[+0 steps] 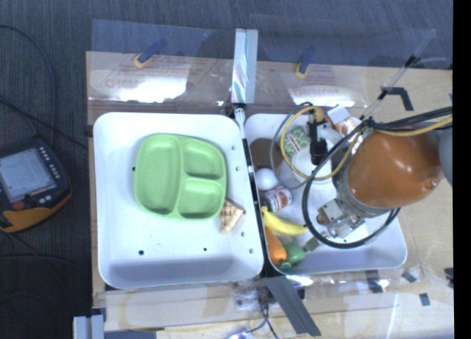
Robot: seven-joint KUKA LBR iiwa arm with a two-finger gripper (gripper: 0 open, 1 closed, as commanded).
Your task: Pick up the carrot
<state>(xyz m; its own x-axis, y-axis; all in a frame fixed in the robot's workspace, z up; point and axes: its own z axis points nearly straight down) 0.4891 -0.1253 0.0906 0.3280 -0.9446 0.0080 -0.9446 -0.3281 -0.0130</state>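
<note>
One carrot [276, 248] is seen in the near left corner of the right bin [383, 255], its long axis running near to far, green top nearest, touching one banana [283, 223]. Beyond lie one white egg [265, 178] and the tool [335, 221], whose grip cannot be told. One green tray [179, 176] sits in the left bin [118, 249].

arm's orange band [390, 168] covers most of the right bin [368, 257], gripper fingers buried under the wrist and cables so can't tell their state, carrot [275, 248] half tucked under the banana [283, 223] by the bin's front-left corner
</note>
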